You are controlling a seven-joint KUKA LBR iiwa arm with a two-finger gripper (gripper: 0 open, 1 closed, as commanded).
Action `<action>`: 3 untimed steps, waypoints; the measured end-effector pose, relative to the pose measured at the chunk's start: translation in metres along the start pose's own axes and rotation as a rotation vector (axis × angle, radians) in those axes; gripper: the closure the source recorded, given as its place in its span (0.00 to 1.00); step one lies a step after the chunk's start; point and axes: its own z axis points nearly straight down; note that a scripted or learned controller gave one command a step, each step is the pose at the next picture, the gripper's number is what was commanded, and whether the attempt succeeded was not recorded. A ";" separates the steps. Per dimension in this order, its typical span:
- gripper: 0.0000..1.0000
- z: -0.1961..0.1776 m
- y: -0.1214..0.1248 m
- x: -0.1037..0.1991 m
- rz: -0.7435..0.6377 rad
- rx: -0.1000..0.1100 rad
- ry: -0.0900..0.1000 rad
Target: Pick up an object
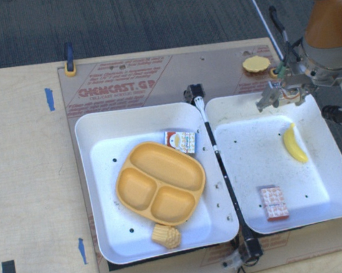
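Note:
A yellow banana (295, 144) lies in the right bin (332, 201), near its right side. A small pink patterned box (274, 203) rests toward that bin's front. In the left bin (100, 193) sits an orange divided plate (159, 183), with a small carton (180, 141) at its far edge and a yellow corn piece (166, 235) at its near edge. My gripper (282, 93) hangs over the far right corner of the right bin, above and behind the banana, with nothing seen between its fingers.
A round yellow cookie-like item (256, 64) lies on the brown board behind the right bin. A black clamp (194, 91) stands at the far end of the divider between the bins. The wooden bench (26, 184) spreads to the left.

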 end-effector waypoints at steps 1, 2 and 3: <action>0.00 0.102 -0.030 0.029 0.000 -0.003 -0.001; 0.00 0.102 -0.101 0.055 0.001 -0.001 0.001; 0.00 0.102 -0.150 0.068 0.000 -0.004 0.000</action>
